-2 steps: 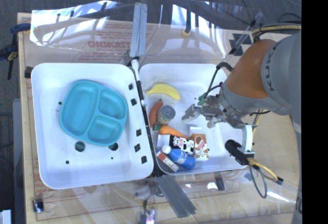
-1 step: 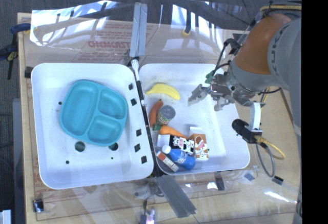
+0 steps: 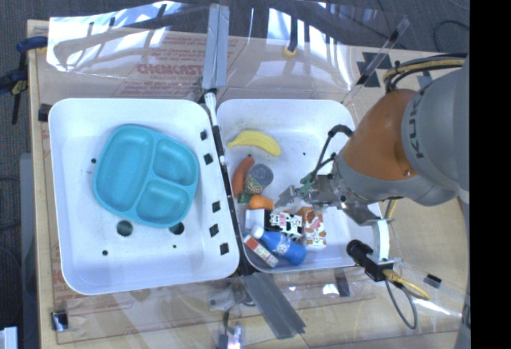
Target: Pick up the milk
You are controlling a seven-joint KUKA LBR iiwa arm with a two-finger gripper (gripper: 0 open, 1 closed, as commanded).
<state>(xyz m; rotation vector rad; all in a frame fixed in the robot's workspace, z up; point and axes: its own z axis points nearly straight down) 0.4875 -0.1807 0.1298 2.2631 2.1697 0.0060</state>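
One milk carton [image 3: 297,226] just beside hand [image 3: 307,194].

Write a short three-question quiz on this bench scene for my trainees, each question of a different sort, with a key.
1. True or false: the blue divided plate lies in the left bin.
2. Multiple choice: the banana lies (A) on the blue plate, (B) in the right bin, toward its far side, (C) on the bench outside the bins.
3. Fill in: the cow-patterned milk carton lies just left of the ______, among the clutter at the right bin's near side.

Key: 1 true; 2 B; 3 gripper.
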